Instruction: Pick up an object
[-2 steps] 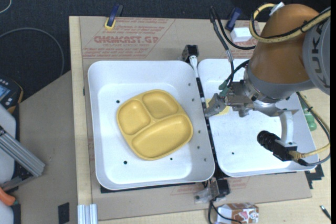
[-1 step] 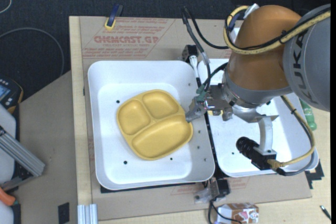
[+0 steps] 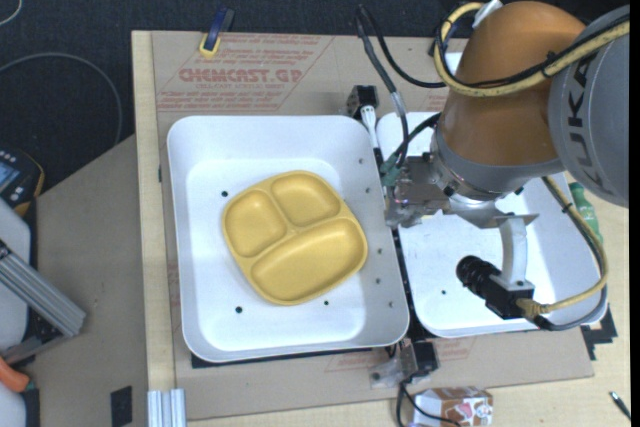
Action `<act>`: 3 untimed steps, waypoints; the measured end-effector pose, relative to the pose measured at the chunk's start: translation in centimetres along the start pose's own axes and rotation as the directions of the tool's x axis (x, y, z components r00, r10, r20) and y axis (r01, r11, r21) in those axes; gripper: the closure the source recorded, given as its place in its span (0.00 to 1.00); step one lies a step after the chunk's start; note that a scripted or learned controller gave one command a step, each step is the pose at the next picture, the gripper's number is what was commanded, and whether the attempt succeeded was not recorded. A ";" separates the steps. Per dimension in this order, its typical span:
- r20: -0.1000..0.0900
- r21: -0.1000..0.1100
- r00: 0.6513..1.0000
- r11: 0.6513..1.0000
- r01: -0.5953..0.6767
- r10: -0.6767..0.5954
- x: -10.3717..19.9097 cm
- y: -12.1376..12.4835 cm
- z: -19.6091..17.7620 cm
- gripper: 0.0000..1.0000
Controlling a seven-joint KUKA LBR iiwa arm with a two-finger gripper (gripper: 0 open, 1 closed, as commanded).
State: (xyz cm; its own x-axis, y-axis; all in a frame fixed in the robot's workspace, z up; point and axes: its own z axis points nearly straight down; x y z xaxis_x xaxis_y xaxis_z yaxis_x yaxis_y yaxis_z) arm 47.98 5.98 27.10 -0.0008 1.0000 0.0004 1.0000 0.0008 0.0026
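A yellow divided plate [image 3: 293, 236] with three compartments lies flat in the middle of the left white bin [image 3: 190, 155]. The grey and orange arm [image 3: 505, 85] hangs over the right bin [image 3: 440, 310]. My gripper [image 3: 407, 198] points down at the right bin's left side, close to the wall between the two bins. It is to the right of the plate and apart from it. The wrist covers most of it from above. A green object [image 3: 584, 205] peeks out at the right bin's far right edge, partly hidden by the arm.
A black cylindrical part [image 3: 489, 283] on the arm hangs over the right bin's floor, with a yellow cable [image 3: 570, 300] looping past it. Black cables [image 3: 378, 55] run from the bench's back edge. A small packet [image 3: 463, 407] lies at the bench's front edge.
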 end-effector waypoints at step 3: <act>0.006 0.016 1.000 1.000 -0.008 0.008 5.8 -0.1 3.9 1.00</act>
State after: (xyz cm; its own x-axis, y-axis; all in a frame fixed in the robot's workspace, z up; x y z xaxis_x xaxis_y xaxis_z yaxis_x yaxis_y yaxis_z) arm 47.92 11.81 23.24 0.0074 1.0000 -0.0054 0.9999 -0.0074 -0.0135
